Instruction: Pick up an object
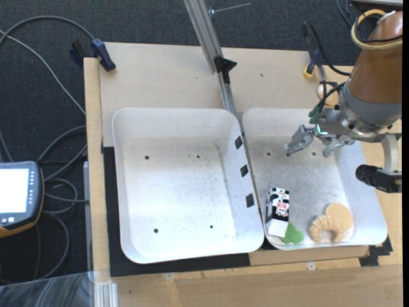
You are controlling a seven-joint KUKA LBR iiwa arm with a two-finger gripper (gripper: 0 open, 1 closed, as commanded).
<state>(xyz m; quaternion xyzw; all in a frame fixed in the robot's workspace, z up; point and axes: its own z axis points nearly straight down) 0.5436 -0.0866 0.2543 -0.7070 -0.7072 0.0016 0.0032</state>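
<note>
A small green piece (293,235), a black-and-white cow-patterned box (278,208) and a ridged tan croissant-shaped toy (331,223) crowd the near edge of the right bin (358,184). The gripper (313,144) hovers above the bin's far half, well apart from them; whether its claw is apart or together I cannot tell. I'd worry that fingers would skid off the rounded toy or jam against the bin's lip, the pieces sit so tight to it.

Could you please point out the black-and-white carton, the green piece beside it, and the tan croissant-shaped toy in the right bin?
black-and-white carton (278,204), camera view, middle of its patterned face.
green piece (294,235), camera view, its centre.
tan croissant-shaped toy (330,225), camera view, its curved body.
</note>
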